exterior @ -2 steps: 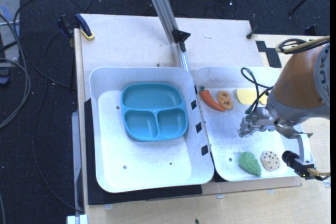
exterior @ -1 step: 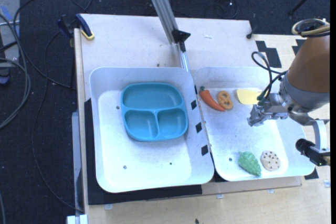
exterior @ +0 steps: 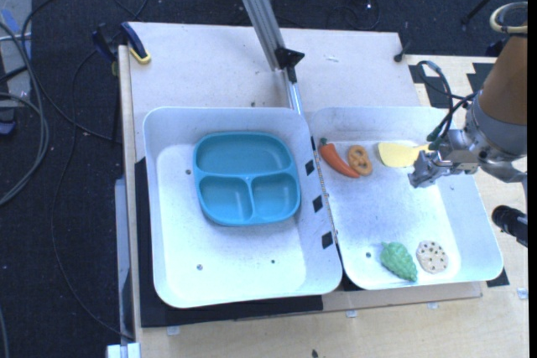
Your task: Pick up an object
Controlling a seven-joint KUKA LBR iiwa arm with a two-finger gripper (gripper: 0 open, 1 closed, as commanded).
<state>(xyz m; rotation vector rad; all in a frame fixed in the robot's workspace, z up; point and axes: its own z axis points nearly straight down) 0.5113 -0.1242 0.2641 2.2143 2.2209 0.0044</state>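
Objects lie in the right bin (exterior: 470,205): yellow piece (exterior: 396,153) at 12 o'clock, carrot (exterior: 339,160) and pretzel (exterior: 360,160) at 10, green leaf (exterior: 400,261) and cookie (exterior: 431,256) at 6. The jaws (exterior: 422,172), state unclear, hang beside the yellow piece; a flat thing may slip out or get shoved away.

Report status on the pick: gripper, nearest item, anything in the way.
Gripper over right bin, beside yellow piece; nothing seen between fingers. Carrot and pretzel further left. Green item, cookie near front edge. Nothing in the way.
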